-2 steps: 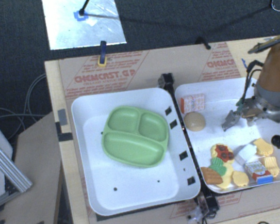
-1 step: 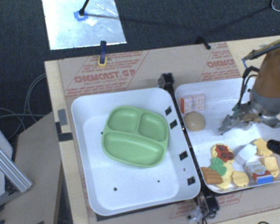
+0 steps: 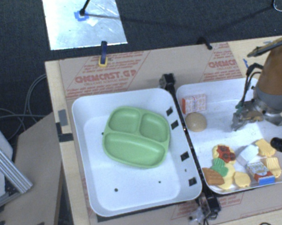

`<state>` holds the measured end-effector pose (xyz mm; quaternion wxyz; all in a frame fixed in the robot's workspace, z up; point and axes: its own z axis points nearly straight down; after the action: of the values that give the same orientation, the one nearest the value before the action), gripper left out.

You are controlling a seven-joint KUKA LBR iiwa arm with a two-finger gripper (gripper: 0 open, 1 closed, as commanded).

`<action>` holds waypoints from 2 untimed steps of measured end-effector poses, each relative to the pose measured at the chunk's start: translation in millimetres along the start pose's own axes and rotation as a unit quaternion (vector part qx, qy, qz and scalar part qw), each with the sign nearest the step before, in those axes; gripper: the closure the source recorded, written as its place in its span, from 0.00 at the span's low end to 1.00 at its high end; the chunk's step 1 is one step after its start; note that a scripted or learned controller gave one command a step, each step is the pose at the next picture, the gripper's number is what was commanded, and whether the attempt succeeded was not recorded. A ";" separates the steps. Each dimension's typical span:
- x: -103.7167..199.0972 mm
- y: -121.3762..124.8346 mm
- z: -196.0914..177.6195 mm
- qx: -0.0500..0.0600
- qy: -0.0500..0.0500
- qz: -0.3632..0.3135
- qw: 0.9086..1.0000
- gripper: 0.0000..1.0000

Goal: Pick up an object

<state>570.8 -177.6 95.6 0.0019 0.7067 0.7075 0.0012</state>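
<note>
Gripper sits low over the right bin, at centre right of the frame, above a bare patch of bin floor. Whether the jaws stand open or closed cannot be told at this size; nothing is seen between them.

Nearest candidate: a tan ball, to the left of the gripper at about the same height in the frame, near but apart. Being round, it offers no long axis. Above it lies a small red-and-white carton, near the bin's upper left corner.

Below the gripper, along the lower edge of the right bin, lies a crowded heap of toy food, pieces touching one another.

The left bin holds a green divided plate, lying flat, well apart from the gripper.

Judgement: the ball is the simplest target, requiring a short move toward frame left.
</note>
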 end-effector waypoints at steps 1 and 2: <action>0.5 8.0 -63.3 -0.002 -0.001 -0.002 1.000 1.00; -0.9 20.2 -120.7 -0.002 -0.001 -0.002 1.000 1.00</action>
<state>590.5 -178.4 216.4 0.0039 0.7054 0.7088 0.0021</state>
